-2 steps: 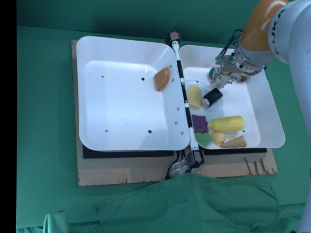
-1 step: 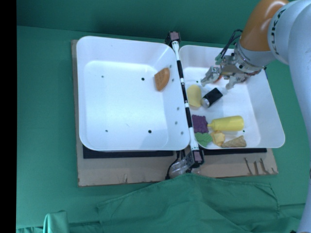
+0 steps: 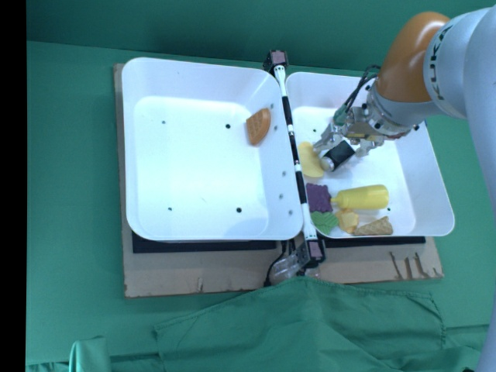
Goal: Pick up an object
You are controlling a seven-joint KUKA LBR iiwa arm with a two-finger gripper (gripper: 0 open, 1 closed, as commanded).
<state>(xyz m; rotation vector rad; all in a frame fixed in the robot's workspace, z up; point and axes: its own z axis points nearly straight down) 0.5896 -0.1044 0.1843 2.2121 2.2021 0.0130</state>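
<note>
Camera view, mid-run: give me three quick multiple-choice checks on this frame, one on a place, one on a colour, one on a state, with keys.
1. Where does the orange wedge lie?
A. left bin
B. right bin
C. on the bench

2. What colour is the bottle?
A. purple
B. yellow
C. black

3. Where is the gripper?
A. over the left bin
B. off the bench
C. over the right bin

Answers: 1 A, it rests by the left bin's right wall. 2 B, plainly yellow. 3 C, it hangs inside the right bin, by a black cylinder.

A robotics lab: KUKA arm (image 3: 434, 60), green-draped bench (image 3: 77, 169) (two white bins (image 3: 155, 76)).
</note>
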